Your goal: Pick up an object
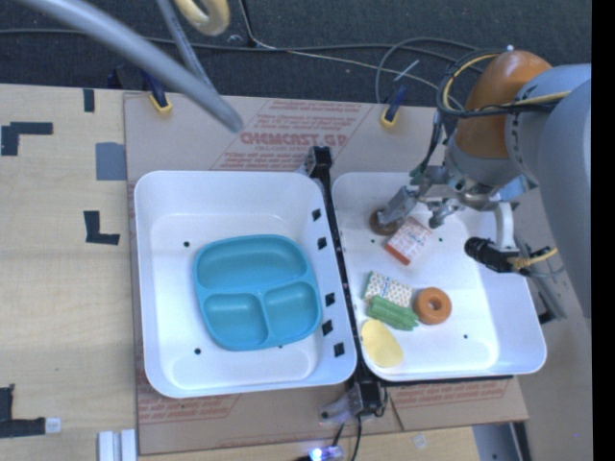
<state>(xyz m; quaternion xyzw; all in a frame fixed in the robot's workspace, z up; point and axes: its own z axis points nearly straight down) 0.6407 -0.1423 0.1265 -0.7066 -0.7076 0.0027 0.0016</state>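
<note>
Camera view: The bench (58,257) carries two shallow white bins side by side. The left bin (163,200) holds a blue divided tray (257,291) with three compartments, lying flat near the bin's centre.

The right bin (500,334) serves as the landmark for the remaining items. A small red-and-white packet (408,241) lies in the far-left part of this bin. A dark round object (382,224) sits just beside the packet, toward the bin's far-left corner; its identity cannot be determined. Nearer the front, a white patterned block (384,286) touches a green vegetable-shaped toy (392,313). An orange doughnut-shaped toy (433,305) lies just beside them toward the bin's centre. A yellow lemon-shaped toy (382,345) rests at the bin's front-left corner.

The arm (519,113) reaches over the far part of the right bin. The gripper (415,209) hangs above the packet and the dark object. Its two fingers stand spread apart, and nothing is visible between them.
</note>
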